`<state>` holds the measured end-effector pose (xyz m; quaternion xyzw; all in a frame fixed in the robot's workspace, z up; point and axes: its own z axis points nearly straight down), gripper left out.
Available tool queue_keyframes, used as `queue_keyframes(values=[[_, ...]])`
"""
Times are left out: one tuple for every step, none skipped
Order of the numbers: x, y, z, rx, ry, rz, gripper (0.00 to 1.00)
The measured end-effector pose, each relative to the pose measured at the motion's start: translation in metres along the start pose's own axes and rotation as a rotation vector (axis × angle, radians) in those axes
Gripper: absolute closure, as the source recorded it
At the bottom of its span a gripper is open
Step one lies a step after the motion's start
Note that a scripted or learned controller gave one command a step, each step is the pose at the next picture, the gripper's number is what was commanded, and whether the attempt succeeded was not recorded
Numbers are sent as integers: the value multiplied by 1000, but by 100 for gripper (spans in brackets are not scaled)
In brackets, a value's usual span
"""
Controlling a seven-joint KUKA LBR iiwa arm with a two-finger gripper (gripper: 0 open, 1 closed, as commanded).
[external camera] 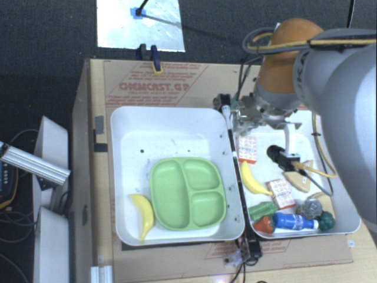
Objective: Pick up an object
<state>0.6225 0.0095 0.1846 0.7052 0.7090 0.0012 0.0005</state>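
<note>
Dark floor around a cardboard-covered bench (153, 84) carrying 2 shallow bins side by side. Left white bin (126, 158): green 3-compartment plastic plate (188, 193), with a yellow plastic banana (143, 215) just beside its near-left edge. Right white bin (344, 217): red-and-white printed packet (247, 150), second yellow banana (253, 180), blue bottle (294, 221), crumpled grey foil ball (310, 207). Gripper (238, 122) low at the right bin's far-left corner, just beyond the packet; released or clenched, impossible to tell.
</note>
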Motion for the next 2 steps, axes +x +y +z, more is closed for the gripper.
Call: queue_keyframes(values=[[-67, -65, -71, -1, -3, 3, 100], [-66, -65, -71, 0, -2, 3, 0]])
